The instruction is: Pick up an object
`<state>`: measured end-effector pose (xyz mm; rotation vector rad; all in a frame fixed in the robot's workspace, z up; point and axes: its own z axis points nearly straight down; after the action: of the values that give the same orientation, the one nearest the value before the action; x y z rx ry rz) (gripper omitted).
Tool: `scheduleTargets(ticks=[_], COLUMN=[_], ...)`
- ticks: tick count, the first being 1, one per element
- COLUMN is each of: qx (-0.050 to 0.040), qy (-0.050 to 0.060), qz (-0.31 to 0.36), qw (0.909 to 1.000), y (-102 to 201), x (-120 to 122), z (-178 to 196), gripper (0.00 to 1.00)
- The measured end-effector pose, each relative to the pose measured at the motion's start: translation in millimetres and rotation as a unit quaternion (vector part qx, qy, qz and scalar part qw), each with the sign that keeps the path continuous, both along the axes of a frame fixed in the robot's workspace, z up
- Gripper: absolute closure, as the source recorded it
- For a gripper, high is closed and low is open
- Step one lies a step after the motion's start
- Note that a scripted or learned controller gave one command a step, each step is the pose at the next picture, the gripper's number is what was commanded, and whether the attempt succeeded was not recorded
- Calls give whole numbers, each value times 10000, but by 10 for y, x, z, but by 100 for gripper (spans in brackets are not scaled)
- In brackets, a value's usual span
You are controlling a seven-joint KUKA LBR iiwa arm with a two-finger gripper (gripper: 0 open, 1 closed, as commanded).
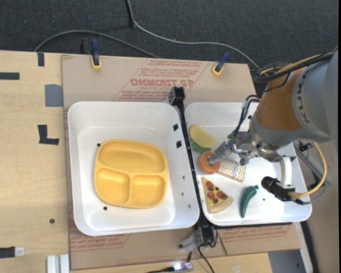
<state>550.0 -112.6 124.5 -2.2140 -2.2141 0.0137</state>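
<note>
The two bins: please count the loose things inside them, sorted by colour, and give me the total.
Yellow: 3, divided tray, lemon-like piece, pizza slice
Orange: 1, round piece
Green: 1, pepper
Speckled pale: 1, flat block
Total: 6

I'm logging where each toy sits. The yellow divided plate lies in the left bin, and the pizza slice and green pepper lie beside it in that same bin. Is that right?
Not quite. The camera view shows the yellow divided plate in the left bin, but the pizza slice and green pepper lie in the right bin, beside each other near its front edge.
</note>
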Motion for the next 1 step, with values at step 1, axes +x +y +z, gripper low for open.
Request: scheduleTargets(ticks=[1], qx=[-40], qy=[-85], qz=[-13], qw=[10000], y=[-54], x=[27], z=[-376], gripper=[0])
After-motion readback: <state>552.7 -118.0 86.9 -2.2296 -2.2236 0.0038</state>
